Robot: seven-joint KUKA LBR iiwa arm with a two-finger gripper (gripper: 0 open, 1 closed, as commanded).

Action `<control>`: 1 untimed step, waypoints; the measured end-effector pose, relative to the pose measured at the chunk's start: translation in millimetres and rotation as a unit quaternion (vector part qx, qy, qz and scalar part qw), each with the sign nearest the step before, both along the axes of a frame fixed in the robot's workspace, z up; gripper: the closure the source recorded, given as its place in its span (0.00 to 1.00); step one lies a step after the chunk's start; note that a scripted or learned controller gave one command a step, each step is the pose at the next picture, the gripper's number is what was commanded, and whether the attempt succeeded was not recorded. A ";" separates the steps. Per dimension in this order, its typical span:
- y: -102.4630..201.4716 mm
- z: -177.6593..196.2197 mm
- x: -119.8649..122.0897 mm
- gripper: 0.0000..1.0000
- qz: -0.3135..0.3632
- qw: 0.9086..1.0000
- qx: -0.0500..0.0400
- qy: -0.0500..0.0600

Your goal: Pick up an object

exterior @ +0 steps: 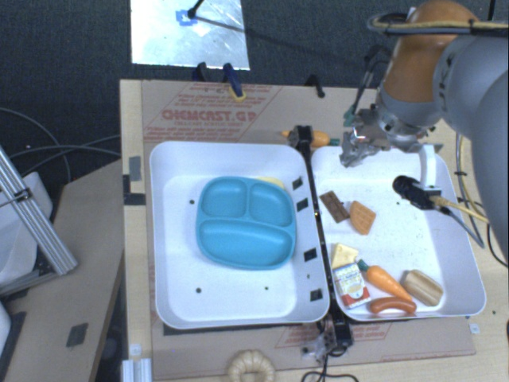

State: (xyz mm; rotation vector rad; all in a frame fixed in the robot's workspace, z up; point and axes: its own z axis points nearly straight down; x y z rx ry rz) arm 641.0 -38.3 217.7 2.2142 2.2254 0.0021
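A grey robot arm's claw (355,151), whose opening cannot be made out, hangs over the right bin's (449,237) far left corner, while a toy carrot (382,278) near the bin's front edge looks light, rigid, slippery, best gripped mid-body.

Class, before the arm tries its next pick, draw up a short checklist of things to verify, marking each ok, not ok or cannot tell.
1. Gripper over the right white bin: ok.
2. Nothing visibly held: ok.
3. Targets present, e.g. orange toy carrot, brown chocolate bar: ok.
4. Carrot free of neighbours: not ok, red sausage lies against it.
5. Blue divided plate in the left bin, outside the working bin: ok.
6. Finger opening: cannot tell.
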 end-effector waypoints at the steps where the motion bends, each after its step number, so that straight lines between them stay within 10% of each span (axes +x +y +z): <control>1: -1.8 16.5 1.4 1.00 0.001 1.000 0.000 -0.001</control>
